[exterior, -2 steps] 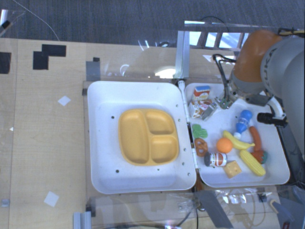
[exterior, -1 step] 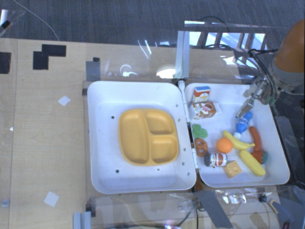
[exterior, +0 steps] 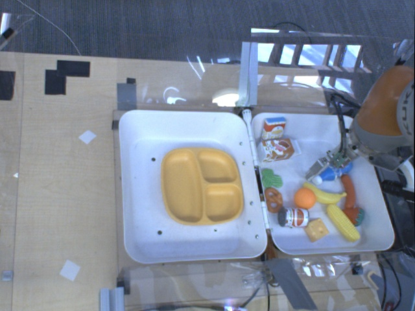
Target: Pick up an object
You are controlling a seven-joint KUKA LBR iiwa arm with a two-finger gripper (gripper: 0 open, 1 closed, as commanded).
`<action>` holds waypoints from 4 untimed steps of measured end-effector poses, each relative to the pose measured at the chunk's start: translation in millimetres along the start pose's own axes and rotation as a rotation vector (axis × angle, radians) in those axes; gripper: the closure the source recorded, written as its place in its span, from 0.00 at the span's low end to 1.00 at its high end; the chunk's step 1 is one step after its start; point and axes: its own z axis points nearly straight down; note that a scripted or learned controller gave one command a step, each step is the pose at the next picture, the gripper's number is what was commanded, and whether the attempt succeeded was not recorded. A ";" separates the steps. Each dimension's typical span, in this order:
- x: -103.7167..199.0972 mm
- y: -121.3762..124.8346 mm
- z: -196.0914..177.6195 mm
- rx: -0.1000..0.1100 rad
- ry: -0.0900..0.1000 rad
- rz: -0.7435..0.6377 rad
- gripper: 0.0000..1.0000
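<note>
From my seat at the remote station I see the gripper (exterior: 329, 164) down in the right bin (exterior: 376, 241), reaching in from the right side with the grey arm (exterior: 382, 109) and its orange band above it. The fingers sit right over a small blue object (exterior: 338, 171) in the upper right part of that bin. It looks short and chunky, bright blue with a paler patch, and it is partly covered by the metal of the tool, so I cannot make out its full shape. I cannot tell how far the tool is spread, nor whether the blue object is actually between the fingers or merely under them.

Around it the bin is crowded. Just below lies a yellow banana (exterior: 324, 194), with an orange ball (exterior: 305, 198) touching its left end. A red sausage-like piece (exterior: 349, 192) runs down the right side, next to a yellow corn cob (exterior: 343, 222). Toward the front edge I see a small can (exterior: 295, 218) on its side and a tan cube (exterior: 316, 229). On the left side of the bin there is a green piece (exterior: 272, 177), a brown pretzel (exterior: 273, 199), and two printed packets (exterior: 275, 139) near the back.

The left bin (exterior: 139, 173) holds a yellow divided tray (exterior: 202, 185), lying flat in its middle.
</note>
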 end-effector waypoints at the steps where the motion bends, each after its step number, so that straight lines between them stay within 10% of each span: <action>1: -20.5 67.1 -0.5 0.014 0.006 -0.008 0.00; 2: 0.0 74.9 1.7 0.025 0.007 -0.272 0.00; 3: 1.2 84.3 -14.0 0.001 -0.009 -0.280 1.00; 4: 5.7 82.3 -10.9 0.014 0.011 -0.283 0.00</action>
